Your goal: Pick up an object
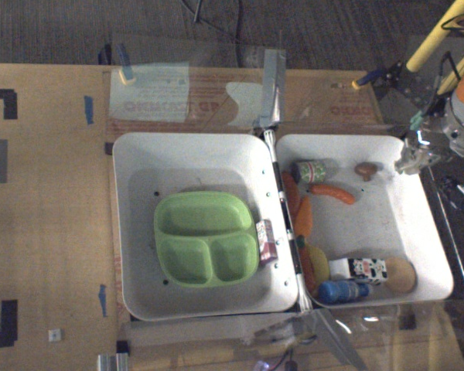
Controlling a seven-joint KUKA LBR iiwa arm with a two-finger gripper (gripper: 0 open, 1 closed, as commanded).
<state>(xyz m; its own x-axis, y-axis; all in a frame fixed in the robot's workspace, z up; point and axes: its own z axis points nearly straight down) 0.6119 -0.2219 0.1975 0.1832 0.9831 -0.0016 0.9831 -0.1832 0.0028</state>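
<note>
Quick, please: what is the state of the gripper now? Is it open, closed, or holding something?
Gripper: cannot be told. It sits at the right bin's far right rim, and nothing visible is held by it.

Light wooden bench (54,230) fills most of view, black corner markings (1,103) along its left edge, blue tape strips (88,109) near far left. Clear plastic sheet (189,91) lies at bench's far edge. Beyond it, dark grey carpet floor (77,14) with black cables (209,2) trailing across.
</note>
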